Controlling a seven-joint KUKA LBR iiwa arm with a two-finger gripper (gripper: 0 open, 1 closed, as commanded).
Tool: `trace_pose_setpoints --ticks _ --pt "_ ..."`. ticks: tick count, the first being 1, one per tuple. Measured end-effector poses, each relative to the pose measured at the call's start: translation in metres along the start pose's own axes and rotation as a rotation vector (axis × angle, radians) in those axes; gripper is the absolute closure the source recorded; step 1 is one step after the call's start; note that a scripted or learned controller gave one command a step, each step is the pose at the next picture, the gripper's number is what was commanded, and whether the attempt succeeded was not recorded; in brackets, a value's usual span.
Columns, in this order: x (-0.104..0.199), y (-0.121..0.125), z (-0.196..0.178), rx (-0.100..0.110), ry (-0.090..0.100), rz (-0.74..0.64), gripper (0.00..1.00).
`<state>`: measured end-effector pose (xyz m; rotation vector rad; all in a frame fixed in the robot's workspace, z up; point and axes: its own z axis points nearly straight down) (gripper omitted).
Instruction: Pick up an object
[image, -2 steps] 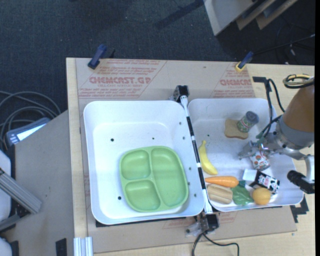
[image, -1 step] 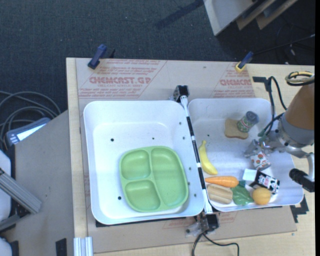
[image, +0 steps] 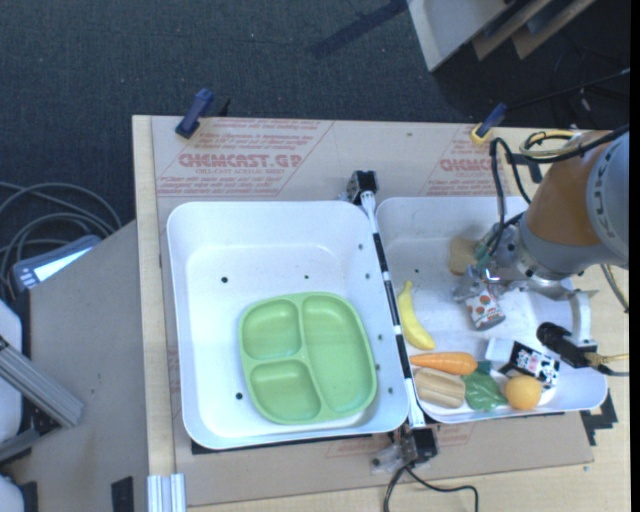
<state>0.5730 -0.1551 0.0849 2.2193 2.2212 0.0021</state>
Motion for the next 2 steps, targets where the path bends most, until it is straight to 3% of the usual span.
trace_pose_setpoints --ticks 1,2 --pt "0.042 -0.093 -0.106 0.002 0.001 0.001 1.0" --pt "0.097 -0.056 -0.131 0.002 0.001 0.0 1.0"
